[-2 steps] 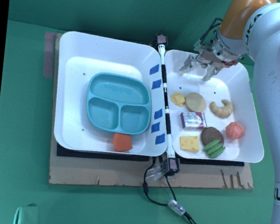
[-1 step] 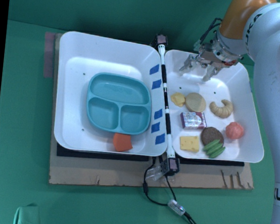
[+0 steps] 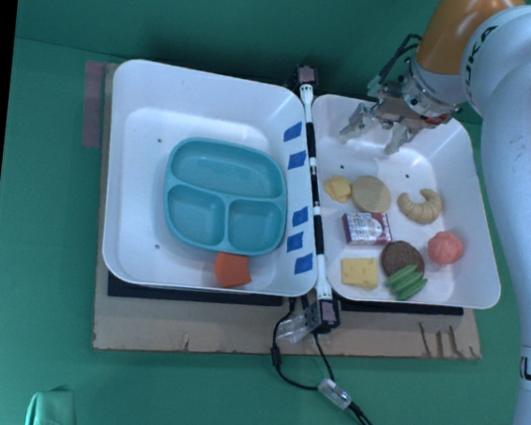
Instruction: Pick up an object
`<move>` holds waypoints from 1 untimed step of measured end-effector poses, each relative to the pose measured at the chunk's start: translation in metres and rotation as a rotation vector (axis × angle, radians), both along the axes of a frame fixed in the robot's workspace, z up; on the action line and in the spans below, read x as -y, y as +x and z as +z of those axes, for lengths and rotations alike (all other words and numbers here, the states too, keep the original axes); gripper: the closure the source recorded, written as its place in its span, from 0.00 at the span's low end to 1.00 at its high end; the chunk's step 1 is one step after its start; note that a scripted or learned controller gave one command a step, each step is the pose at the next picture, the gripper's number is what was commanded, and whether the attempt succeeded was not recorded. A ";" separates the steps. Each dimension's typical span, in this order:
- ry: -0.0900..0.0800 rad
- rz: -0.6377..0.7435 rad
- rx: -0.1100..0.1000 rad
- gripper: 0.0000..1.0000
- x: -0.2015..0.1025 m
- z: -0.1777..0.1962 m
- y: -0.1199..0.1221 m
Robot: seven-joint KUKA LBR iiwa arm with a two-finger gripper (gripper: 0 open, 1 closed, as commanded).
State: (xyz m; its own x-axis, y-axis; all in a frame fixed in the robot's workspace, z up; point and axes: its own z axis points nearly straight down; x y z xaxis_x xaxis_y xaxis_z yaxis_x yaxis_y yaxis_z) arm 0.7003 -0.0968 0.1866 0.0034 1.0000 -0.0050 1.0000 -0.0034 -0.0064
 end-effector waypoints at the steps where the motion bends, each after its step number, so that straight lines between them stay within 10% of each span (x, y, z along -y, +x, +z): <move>1: 0.000 0.002 0.000 0.00 0.000 0.000 0.000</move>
